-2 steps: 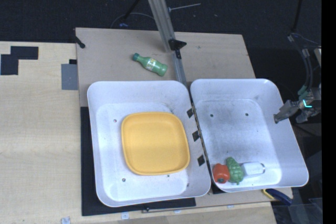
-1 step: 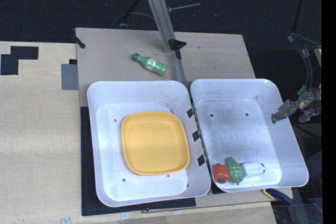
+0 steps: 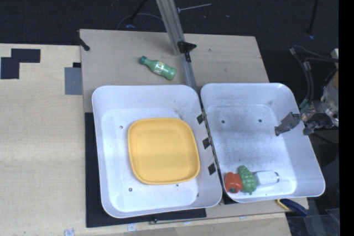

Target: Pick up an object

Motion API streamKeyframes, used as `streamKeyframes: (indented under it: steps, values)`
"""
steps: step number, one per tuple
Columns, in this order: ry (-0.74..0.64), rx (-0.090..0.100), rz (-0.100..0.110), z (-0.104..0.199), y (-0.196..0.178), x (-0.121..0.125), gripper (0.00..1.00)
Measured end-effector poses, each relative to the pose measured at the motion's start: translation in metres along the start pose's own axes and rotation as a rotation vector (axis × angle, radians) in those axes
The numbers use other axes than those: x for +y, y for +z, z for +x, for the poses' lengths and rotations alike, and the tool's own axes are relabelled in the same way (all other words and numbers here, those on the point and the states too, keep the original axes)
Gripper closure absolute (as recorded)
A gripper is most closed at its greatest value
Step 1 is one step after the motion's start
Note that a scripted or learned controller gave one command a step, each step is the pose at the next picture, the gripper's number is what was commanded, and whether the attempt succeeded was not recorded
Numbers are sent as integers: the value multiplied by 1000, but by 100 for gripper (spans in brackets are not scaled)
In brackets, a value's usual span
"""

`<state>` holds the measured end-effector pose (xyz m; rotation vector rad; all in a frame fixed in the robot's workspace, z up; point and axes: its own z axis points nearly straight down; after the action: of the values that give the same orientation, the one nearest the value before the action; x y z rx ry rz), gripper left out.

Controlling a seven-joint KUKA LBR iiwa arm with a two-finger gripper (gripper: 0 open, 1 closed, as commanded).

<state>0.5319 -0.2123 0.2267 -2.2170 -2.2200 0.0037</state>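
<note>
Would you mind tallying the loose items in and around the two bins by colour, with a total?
Yellow: 1, the plate in the left bin.
Green: 2, the bottle on the bench behind the bins, and a green item in the right bin.
Red: 1, the red item.
White: 1, the white item.
Total: 5

arm [image 3: 332, 102]: cut off at right edge | white object [image 3: 266, 177]: partly hidden by green toy [image 3: 248, 179]

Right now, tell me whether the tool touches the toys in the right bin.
Apart. The camera view shows the tool by the right bin's far-right wall, with bare white floor between it and the toys at the near edge.
</note>
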Motion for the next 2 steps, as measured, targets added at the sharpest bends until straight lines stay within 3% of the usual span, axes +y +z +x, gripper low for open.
streamKeyframes:
  steps: [2]
  values:
    - [1, 0, 1, -2, 103, -11, 0]
